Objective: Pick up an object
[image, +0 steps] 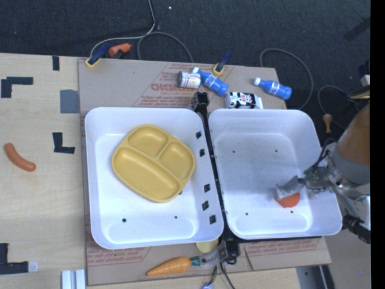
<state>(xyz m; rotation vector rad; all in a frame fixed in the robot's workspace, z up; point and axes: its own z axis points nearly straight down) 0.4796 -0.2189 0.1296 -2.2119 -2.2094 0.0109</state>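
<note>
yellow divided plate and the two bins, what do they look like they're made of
The yellow divided plate looks like moulded plastic with a matte finish: one even colour, soft rounded ridges between its compartments, no sharp glare. The left bin and the right bin look like thin formed white plastic, smooth with a slight sheen and rounded corners; painted metal can't be ruled out.

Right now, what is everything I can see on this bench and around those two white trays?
Shallow white plastic bins: two, white, side by side on brown cardboard.
Divided plastic plate: one, yellow, in the left bin.
Small round orange-red object: one, right bin, by the gripper tip.
Toy carrot: one, orange, below the left bin.
Toy sausage: one, orange-red, far left on the wooden bench.
Small plastic bottles: two, blue, behind the bins.
Black-and-white packet: one, behind the right bin.
Robot gripper: one, grey, in the right bin.
</note>
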